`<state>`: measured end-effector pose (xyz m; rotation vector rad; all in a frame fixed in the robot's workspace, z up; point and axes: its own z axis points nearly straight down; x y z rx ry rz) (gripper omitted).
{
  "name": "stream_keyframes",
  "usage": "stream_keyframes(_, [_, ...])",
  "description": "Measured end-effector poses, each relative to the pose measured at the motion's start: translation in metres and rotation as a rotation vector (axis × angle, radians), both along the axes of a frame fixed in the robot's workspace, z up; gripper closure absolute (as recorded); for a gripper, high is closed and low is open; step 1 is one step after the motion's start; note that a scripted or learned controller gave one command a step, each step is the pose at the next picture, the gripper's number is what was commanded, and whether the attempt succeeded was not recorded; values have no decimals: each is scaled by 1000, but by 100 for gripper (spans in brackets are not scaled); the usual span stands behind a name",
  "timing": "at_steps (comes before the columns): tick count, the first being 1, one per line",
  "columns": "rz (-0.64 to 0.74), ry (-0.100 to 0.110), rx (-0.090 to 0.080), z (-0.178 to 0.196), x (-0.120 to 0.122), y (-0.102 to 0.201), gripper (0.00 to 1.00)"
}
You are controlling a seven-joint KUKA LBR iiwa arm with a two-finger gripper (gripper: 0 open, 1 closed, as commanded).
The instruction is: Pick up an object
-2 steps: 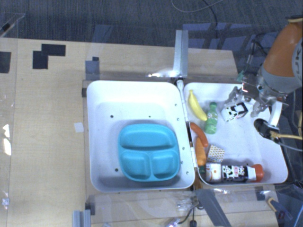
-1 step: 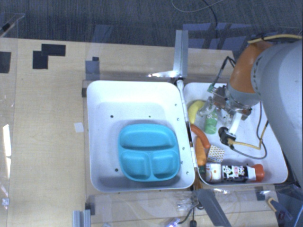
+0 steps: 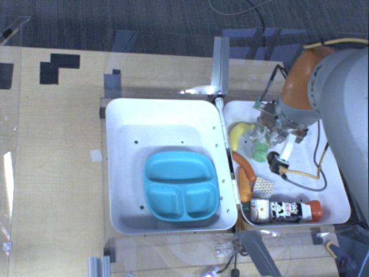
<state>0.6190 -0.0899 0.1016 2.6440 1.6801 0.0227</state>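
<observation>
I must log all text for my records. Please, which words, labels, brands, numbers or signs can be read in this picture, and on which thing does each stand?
No text can be read.
Bottle: a label with black and white patches, too blurred to read.
Black shapes on the bench: plain blocks, no letters.
Blue tray, banana, carrot: no print visible.

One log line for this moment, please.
claw: low in right bin | under it: green object | beside: banana | grasp: unconfirmed

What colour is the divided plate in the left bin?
Light blue; the three-compartment plastic plate in the left white bin shows plainly in the camera view.
</observation>
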Motion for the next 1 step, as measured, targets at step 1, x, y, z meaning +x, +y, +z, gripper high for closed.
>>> stream_keyframes(1, [168,11,-2,85,39,66,100])
